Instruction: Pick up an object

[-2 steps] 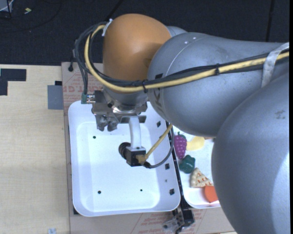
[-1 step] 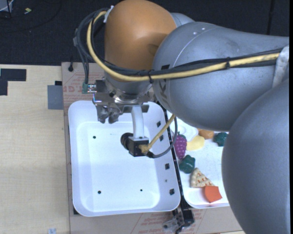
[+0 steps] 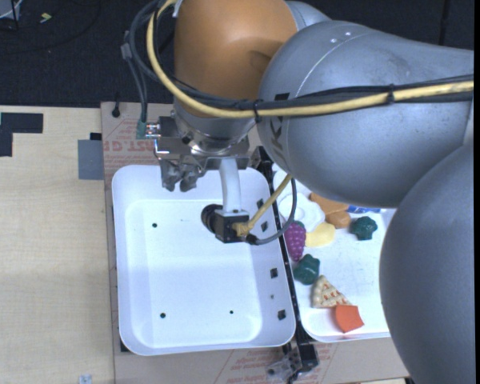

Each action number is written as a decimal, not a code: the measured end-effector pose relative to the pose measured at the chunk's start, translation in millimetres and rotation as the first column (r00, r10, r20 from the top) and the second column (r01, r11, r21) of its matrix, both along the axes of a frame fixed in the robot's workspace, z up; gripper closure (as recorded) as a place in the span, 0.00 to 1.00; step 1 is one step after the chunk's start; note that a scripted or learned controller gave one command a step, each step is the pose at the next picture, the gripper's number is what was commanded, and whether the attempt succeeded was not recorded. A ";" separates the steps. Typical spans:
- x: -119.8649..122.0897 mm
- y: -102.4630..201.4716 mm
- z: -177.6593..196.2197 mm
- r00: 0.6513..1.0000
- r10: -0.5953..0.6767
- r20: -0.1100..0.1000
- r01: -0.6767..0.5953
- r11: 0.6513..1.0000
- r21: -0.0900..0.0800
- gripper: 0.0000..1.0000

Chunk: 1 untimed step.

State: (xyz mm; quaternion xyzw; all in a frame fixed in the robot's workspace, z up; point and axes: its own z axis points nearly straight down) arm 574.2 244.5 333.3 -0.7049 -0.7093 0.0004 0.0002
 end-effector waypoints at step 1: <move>-1.8 -1.3 30.8 1.000 -0.002 0.000 0.002 1.000 0.000 1.00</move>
